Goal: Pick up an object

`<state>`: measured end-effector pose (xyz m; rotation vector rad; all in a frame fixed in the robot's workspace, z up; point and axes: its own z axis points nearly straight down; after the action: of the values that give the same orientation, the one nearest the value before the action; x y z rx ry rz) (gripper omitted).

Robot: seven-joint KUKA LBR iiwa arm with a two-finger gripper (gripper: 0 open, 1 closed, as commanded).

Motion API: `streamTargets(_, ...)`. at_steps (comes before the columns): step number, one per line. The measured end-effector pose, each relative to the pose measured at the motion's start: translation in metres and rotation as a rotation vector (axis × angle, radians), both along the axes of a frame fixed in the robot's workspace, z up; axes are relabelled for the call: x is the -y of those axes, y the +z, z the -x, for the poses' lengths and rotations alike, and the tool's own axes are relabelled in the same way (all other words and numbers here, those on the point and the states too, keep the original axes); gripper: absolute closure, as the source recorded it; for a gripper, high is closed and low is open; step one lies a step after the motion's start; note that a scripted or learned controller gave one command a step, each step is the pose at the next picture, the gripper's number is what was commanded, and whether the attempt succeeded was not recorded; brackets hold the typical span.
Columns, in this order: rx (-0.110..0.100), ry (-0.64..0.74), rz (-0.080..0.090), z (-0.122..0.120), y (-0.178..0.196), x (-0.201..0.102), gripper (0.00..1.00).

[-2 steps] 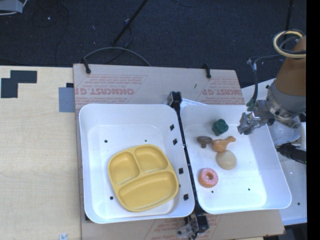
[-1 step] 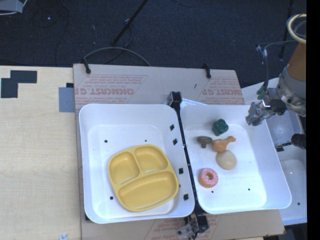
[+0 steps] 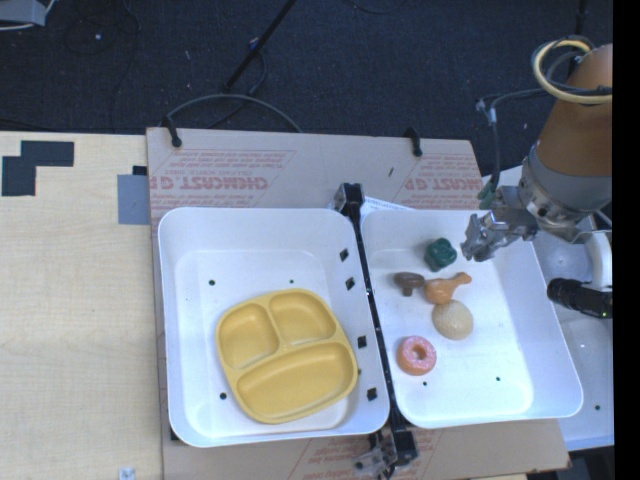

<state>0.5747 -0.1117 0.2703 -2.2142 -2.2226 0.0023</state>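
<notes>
The right bin (image 3: 520,388) holds several small things. A dark green block (image 3: 439,254) lies near its back, with a small brown piece (image 3: 407,283) and an orange drumstick-shaped toy (image 3: 446,287) just in front of it. A cream ball (image 3: 452,320) sits below those, and a pink frosted donut (image 3: 417,354) lies nearest the front. My gripper (image 3: 483,238) hangs over the bin's back right part, just right of the green block and apart from it. Nothing shows in its grasp.
In the left bin (image 3: 190,268) lies a yellow divided plate (image 3: 288,354), towards the front. A black divider (image 3: 365,308) runs between the two bins. Cardboard (image 3: 300,173) lies behind the bins, and a wooden bench top (image 3: 70,308) spreads to the left.
</notes>
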Motion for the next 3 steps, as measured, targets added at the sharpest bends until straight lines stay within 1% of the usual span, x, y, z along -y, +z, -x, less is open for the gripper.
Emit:
streamTargets(2, -0.003, -0.001, 0.0, 0.034, -0.033, -0.091, 1.0)
streamTargets(3, -0.003, 0.001, 0.0, 0.049, -0.047, -0.144, 1.0)
